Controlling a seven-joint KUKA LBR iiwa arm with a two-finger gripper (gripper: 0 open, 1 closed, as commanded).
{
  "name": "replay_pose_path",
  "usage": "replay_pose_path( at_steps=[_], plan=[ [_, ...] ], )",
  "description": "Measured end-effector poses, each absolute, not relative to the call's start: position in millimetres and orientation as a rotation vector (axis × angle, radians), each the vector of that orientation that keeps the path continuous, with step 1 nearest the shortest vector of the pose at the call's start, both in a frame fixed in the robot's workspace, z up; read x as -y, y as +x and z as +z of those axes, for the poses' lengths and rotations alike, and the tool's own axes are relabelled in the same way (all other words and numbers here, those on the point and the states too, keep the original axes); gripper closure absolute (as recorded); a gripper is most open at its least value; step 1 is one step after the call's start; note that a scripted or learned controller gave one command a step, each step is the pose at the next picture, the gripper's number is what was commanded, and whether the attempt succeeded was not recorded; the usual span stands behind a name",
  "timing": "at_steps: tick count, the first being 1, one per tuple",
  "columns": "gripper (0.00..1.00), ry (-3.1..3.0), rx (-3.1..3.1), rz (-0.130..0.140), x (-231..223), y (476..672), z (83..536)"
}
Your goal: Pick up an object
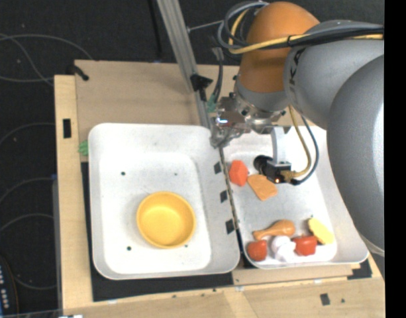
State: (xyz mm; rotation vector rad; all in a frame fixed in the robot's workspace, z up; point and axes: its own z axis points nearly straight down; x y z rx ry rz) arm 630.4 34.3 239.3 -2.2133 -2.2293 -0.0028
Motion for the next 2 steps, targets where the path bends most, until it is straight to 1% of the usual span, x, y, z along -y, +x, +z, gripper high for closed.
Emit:
replay_pose_path(
  at_steps=[1,2],
  plan=[
    [1.0,-2.218,2.224,-0.001,-79.4,632.5,239.7],
    [0.0,-2.218,2.225,-0.001,-79.4,632.5,239.7]
  ],
)
